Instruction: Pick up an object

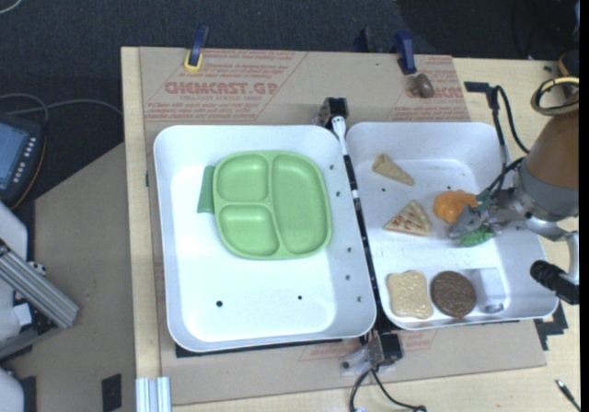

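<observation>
Right now my gripper sits low in the right bin, down among the orange fruit and a green item, probably because they lie nearest my reach. How it is set, I cannot tell. A sandwich wedge lies just beside, untouched.

The arm runs off the frame at 3 o'clock; its gripper is a blur over an orange item and something green — neither identifiable, the finger positions unreadable.
</observation>
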Robot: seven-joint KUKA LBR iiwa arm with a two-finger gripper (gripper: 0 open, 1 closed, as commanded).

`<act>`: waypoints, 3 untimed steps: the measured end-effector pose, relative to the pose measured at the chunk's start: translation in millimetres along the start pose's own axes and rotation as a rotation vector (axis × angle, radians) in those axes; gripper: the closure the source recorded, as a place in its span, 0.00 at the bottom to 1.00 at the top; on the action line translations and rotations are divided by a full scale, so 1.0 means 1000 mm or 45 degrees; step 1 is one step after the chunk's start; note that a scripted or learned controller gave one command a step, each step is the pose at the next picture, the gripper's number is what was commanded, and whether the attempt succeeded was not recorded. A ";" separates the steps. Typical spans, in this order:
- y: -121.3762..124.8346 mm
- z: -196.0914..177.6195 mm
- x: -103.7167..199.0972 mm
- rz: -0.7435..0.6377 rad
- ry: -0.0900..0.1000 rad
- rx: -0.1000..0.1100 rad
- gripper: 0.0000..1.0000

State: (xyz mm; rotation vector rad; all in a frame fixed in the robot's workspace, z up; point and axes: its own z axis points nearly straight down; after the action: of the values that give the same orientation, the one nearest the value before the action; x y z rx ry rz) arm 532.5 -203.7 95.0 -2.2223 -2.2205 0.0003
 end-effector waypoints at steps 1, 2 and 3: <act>-0.004 -0.062 0.004 -0.002 -0.004 -0.008 1.00; -0.002 -0.105 0.007 -0.003 -0.004 -0.008 1.00; -0.001 -0.132 0.006 -0.003 -0.003 -0.006 1.00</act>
State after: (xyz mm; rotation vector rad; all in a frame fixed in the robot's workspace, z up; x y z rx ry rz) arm 531.9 -197.3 226.6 -2.2230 -2.2271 -0.0026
